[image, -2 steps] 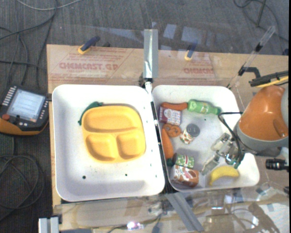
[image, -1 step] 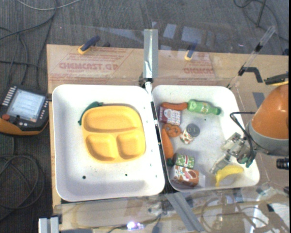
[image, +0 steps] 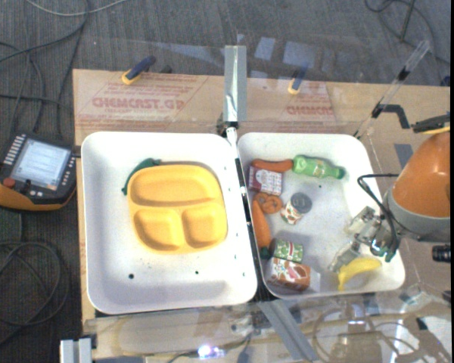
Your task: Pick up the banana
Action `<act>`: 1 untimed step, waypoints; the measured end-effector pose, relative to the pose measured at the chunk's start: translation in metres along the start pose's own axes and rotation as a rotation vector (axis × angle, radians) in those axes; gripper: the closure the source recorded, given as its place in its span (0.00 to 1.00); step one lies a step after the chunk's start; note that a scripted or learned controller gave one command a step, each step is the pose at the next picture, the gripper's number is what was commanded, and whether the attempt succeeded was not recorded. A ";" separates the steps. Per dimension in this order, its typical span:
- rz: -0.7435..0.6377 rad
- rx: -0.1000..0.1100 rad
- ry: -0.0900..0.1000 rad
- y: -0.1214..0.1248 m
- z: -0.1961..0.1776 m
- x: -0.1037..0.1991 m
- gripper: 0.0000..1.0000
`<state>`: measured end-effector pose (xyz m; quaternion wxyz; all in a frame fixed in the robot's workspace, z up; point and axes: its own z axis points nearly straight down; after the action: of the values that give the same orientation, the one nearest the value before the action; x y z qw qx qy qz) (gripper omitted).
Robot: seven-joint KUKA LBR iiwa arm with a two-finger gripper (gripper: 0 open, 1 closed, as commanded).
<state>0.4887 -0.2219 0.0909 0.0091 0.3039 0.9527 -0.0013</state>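
- Banana (image: 358, 271) is lying in the right bin's (image: 321, 144) near corner, so the wall may be blocking the claw (image: 363, 237).
- Claw is hovering just above it; I cannot tell whether it is clenched or released.

Brown bench top (image: 174, 100), two white bins (image: 106, 225) (image: 348, 146) side by side, two clamps (image: 138, 69) (image: 295, 85) near back edge

Lighting: even, diffuse, moderately bright; source overhead, not visible. Left bin (image: 106, 203): white floor near overexposed, detail washed out; soft shadow along its inner walls. Yellow tray (image: 179, 206) inside that bin: faint shadow at its lower edge. Clear panel (image: 287, 55) above the bins: pale reflections. Carpet (image: 60, 36) beyond: darker, grainy. Overall sharpness low, slight softness and compression noise throughout.
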 end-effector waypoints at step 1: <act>0.000 -0.004 -0.007 0.002 -0.012 -0.002 1.00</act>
<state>0.4915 -0.2215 0.1029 0.0130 0.3038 0.9526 -0.0002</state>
